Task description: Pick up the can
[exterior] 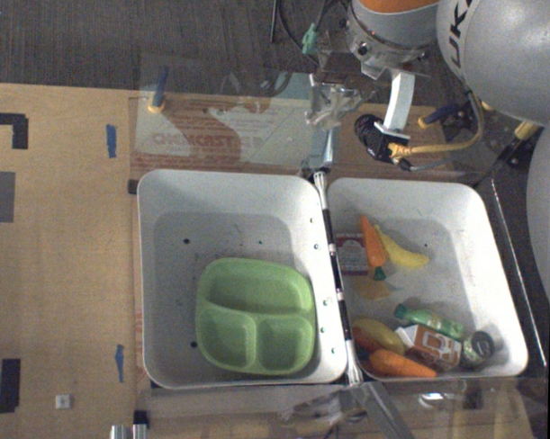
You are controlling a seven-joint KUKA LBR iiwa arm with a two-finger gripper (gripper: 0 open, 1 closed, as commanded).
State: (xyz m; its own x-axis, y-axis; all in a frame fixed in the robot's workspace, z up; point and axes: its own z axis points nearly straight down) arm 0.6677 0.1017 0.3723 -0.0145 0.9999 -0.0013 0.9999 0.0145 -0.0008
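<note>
The can [480,345] is being kept against the right bin's [500,231] near rim, among smooth toys; the jaws' state cannot be told.

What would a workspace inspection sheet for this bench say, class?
Surface: brown bench bearing left bin and right bin.
Job's things: can lying in the right bin's near right corner.
Clutter: green plate in left bin; carrots, banana, carton in right bin.
Grippers: gripper above the bins' far edge, away from the can.
Cables: yellow cable near the wrist.
Surroundings: blue tape.
</note>
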